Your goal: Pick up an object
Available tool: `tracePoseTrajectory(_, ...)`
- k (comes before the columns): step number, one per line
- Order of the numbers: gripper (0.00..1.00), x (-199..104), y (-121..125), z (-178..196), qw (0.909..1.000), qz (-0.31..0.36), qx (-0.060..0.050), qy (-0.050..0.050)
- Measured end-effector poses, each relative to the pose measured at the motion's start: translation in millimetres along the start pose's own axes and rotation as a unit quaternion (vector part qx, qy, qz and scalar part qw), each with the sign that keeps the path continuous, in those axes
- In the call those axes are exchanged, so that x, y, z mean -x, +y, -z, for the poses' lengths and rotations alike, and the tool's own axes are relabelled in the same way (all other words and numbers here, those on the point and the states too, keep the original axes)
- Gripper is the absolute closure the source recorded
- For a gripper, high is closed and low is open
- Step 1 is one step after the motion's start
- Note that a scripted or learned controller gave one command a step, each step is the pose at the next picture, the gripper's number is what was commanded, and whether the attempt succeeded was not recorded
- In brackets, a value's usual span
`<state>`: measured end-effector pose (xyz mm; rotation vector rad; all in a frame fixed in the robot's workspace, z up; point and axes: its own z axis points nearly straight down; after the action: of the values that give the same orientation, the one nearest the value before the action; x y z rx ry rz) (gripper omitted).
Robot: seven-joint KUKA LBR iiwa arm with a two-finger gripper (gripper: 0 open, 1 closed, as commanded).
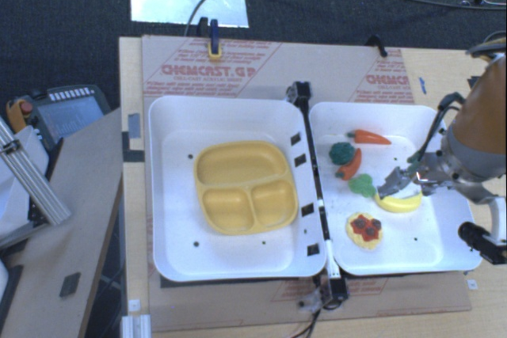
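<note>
While I watch from my remote station, the biggest things on the bench are the two white bins: the left bin (170, 194) carries one yellow three-compartment tray (244, 187), and the right bin (428, 245) holds the toy food. My arm (483, 123) reaches in from the right, and its gripper (394, 186) sits low over the banana (400, 203), just beside the lower broccoli floret (362, 185).

From this angle I cannot tell whether the tool is released or clenched, and I see nothing clearly held.

My worry is the crowding — the banana lies touching or nearly touching that floret, so a descent slightly off could nudge both or pinch the wrong piece. The banana's curved, smooth skin could also slip out if caught near its end.

Count in the right bin: two carrots (369, 138) — one whole, one partly behind greenery (352, 163) — two broccoli pieces (341, 152), one banana, one small pizza (364, 229).
</note>
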<state>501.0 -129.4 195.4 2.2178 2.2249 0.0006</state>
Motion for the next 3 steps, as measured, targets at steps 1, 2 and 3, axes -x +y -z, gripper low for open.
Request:
tracePoseTrajectory(1,0.00,2,-3,-63,1.0000,-0.001,-0.002,0.001)
tracePoseTrajectory(2,0.00,2,0,-109,1.0000,-0.002,0.003,0.000)
tracePoseTrajectory(3,1.00,0,2,-96,1.0000,-0.001,0.005,0.002)
